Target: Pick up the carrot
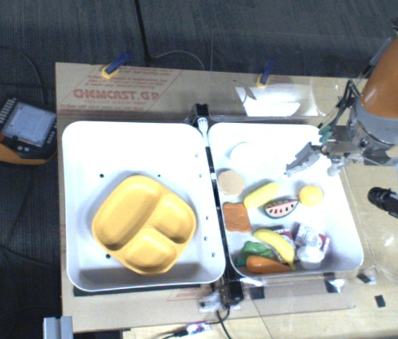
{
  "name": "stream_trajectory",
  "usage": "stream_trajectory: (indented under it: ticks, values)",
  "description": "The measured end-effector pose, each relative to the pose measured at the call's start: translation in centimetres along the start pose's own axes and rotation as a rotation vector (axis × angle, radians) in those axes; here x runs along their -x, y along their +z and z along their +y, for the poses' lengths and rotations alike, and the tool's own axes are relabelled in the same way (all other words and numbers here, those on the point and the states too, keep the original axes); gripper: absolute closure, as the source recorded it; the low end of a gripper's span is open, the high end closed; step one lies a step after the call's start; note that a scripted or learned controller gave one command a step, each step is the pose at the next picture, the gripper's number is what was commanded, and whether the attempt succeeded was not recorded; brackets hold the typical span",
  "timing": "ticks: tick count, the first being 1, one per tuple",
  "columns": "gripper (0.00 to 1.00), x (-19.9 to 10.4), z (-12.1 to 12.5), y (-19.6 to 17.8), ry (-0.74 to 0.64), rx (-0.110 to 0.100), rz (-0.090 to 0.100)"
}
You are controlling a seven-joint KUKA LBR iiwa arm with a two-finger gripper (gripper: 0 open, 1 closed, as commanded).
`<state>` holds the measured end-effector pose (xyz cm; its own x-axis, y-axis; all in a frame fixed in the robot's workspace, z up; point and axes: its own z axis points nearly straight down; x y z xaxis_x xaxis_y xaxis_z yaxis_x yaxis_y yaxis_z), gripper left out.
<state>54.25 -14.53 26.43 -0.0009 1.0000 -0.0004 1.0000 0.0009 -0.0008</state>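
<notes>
Camera view: nothing of the pick is judged done yet. The carrot is seen lying at about 6 o'clock in the right bin, touching the banana and just beside a green item. The gripper is held at roughly 1 o'clock over the same bin, well apart from the carrot; nothing is carried, and whether the claw is open or closed cannot be told. Approach, descent, grasp and lift are all left.

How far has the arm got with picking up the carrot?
Nothing looks done yet: the carrot lies at the right bin's front edge, beside a banana. The gripper hangs over the bin's back area, carrying nothing. Reaching, grasping and lifting remain.
</notes>
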Motion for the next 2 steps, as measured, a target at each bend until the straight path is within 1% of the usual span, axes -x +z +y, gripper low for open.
stream_trajectory:
  ticks: [1, 2]
  values:
    - [0.0, 6.0, 3.6, 13.4, 0.155, -0.002, -0.001]
    - [0.0, 6.2, 2.8, 16.4, 0.177, 0.002, 0.008]
